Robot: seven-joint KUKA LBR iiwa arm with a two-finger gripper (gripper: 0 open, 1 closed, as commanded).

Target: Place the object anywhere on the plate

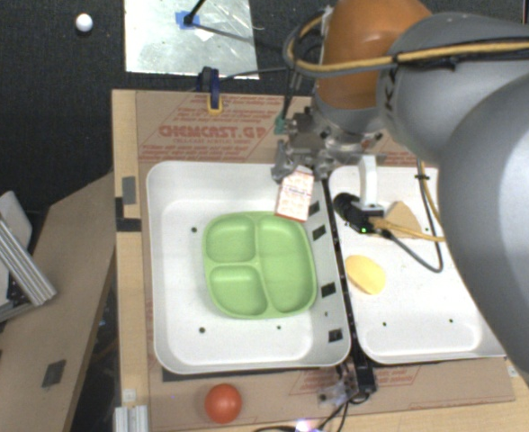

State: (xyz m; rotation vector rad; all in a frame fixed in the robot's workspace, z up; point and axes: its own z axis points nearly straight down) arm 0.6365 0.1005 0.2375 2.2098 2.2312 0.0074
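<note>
A light green divided plate [257, 264] lies in the middle of the left white bin [170, 241]. My gripper [297, 175] hangs over the back right part of that bin, just beyond the plate's far right corner. It is shut on a small white and red packet [294, 197], which dangles from the fingers, tilted, with its lower edge above the plate's far rim. The packet is off the plate and off the bin floor.
The right bin [426, 331] holds a yellow oval piece [365, 274] and a tan wedge [405, 217]. A red ball [222, 401] sits on the cardboard in front of the left bin. A blue clamp [210, 86] stands at the back edge.
</note>
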